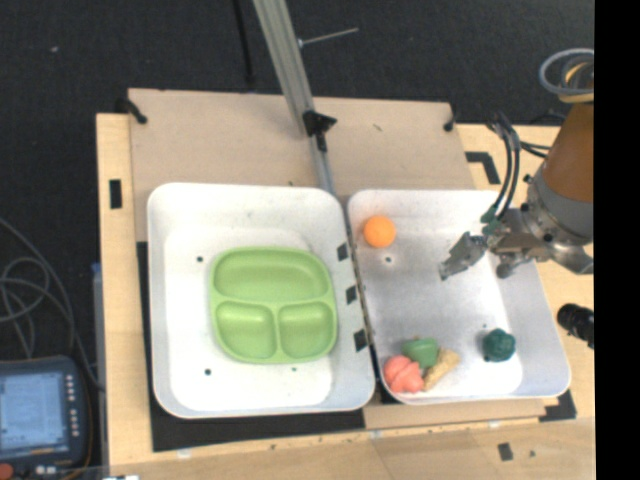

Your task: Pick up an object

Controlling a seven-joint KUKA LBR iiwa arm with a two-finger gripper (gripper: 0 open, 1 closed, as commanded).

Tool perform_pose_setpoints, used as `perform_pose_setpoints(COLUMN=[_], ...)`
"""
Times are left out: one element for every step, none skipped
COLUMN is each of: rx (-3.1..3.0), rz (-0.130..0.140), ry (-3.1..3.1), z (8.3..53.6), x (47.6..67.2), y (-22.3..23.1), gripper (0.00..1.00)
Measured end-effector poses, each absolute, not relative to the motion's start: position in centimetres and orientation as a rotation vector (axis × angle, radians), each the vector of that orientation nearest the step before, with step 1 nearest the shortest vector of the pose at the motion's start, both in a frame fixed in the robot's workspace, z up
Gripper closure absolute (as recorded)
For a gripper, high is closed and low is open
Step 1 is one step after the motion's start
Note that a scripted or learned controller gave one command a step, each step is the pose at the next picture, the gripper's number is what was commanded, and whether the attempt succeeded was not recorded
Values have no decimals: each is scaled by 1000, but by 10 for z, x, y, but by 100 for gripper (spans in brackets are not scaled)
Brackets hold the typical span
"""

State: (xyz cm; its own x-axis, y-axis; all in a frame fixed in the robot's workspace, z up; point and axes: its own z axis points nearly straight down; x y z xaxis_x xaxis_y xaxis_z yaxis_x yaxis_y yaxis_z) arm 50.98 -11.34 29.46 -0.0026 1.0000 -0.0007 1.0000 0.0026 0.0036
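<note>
bench [115, 268]: tan | left white bin [170, 268] | right white bin [530, 358], side by side

Grey arm [560, 203] with orange band, black cables, metallic claw [462, 258].

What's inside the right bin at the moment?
The right bin holds an orange ball near its top-left corner, a dark green piece, and a cluster at the bottom: green piece, pink piece, tan piece. The gripper covers some floor.
</note>
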Motion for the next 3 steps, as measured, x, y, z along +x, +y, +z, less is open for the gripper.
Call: perform_pose_setpoints(rx=[2219,2222,2223], rz=[4,-2,-4], ry=[2219,2221,2221], z=[295,253,199], x=[510,509,500], y=[-114,-114,-118], gripper=[0,0,0])
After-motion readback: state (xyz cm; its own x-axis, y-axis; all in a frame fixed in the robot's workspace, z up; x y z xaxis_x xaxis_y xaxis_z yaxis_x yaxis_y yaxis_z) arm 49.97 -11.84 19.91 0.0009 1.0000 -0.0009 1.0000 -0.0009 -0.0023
